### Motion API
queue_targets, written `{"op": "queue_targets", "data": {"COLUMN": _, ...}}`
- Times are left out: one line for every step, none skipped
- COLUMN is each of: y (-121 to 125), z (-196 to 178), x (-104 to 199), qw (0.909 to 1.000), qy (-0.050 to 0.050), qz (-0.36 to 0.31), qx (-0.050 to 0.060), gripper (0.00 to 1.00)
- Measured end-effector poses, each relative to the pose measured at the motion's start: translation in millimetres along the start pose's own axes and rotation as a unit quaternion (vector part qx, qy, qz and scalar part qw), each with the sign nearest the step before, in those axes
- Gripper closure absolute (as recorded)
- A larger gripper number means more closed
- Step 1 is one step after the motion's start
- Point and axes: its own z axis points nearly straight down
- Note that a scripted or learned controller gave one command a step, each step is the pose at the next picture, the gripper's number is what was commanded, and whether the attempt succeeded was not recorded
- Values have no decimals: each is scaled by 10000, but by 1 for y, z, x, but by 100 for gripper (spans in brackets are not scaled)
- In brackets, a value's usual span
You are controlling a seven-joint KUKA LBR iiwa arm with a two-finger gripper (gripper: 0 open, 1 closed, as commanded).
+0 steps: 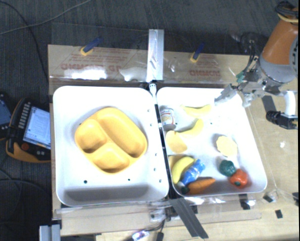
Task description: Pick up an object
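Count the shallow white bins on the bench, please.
2. The shallow white plastic bin on the left holds a yellow compartment tray; the shallow white plastic bin on the right holds small food-shaped toys. None seems hidden.

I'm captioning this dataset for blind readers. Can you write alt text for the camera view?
A grey robot arm with an orange band reaches in from the right, its gripper over the back edge of the right bin, which holds toy food including a carrot and a small bottle. The left bin holds a yellow divided plate.
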Motion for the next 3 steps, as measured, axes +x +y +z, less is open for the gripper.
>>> {"op": "queue_targets", "data": {"y": 2, "z": 103, "x": 54, "qw": 9989, "qy": -20, "qz": -461, "qx": -7, "gripper": 0}}
{"op": "queue_targets", "data": {"y": 2, "z": 97, "x": 55, "qw": 9988, "qy": -20, "qz": -483, "qx": 22, "gripper": 100}}
{"op": "queue_targets", "data": {"y": 2, "z": 97, "x": 55, "qw": 9988, "qy": -21, "qz": -484, "qx": 24, "gripper": 0}}
